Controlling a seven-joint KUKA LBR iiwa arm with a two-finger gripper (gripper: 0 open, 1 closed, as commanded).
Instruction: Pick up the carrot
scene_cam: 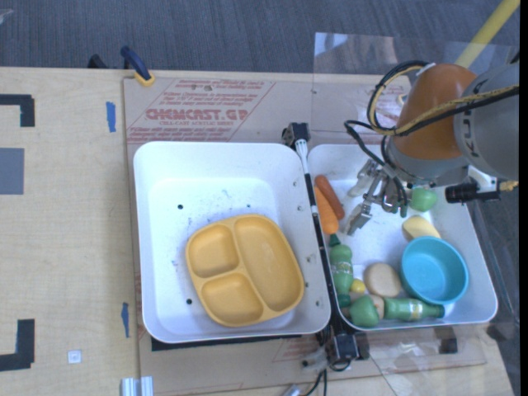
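Camera view from above: the carrot lies unlifted along the right bin's left wall, with the gripper just beside it, fingers apart and holding nothing.

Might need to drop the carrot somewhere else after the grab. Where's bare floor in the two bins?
Left bin: bare floor along its far side and left wall, around the yellow divided plate. Right bin: a small patch between the carrot, the gripper and the blue bowl. Its near end is crowded with toy foods.
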